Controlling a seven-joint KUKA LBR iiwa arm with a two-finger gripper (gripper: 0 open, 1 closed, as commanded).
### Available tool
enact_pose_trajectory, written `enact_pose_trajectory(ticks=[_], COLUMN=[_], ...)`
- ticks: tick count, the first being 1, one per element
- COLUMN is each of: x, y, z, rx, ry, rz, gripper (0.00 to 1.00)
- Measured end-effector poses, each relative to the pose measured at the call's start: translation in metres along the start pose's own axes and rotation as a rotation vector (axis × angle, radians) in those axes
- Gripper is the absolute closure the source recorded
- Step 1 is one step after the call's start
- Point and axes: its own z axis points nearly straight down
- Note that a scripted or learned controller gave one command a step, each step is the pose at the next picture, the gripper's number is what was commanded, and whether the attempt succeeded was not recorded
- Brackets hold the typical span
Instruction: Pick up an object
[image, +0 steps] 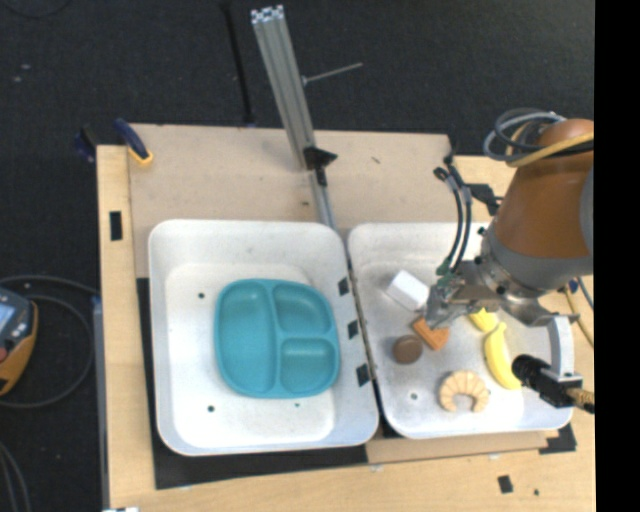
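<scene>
End effector (440, 312) right of centre, over orange block (433, 333) — grip state unreadable. Brown ball (407, 349), croissant (465, 390), banana (497, 350) nearby — teal plate (276, 336) left.

Robotics lab: aluminium camera post (288, 85), clamped bench (240, 170).

Left white bin (180, 400): teal divided plate (277, 336) lying flat near its centre | bench (210, 170): tan board, silver aluminium post (288, 85) rising from its far edge, blue-and-yellow clamp (132, 142) at its far left corner | floor: dark, cables and a yellow-black device (14, 340) beyond the bench's left edge
</scene>
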Motion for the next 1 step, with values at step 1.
enact_pose_trajectory(ticks=[1], x=[0.0488], y=[0.0102], z=[-0.0032], rx=[-0.001], ry=[0.000], rz=[0.000], gripper=[1.00])
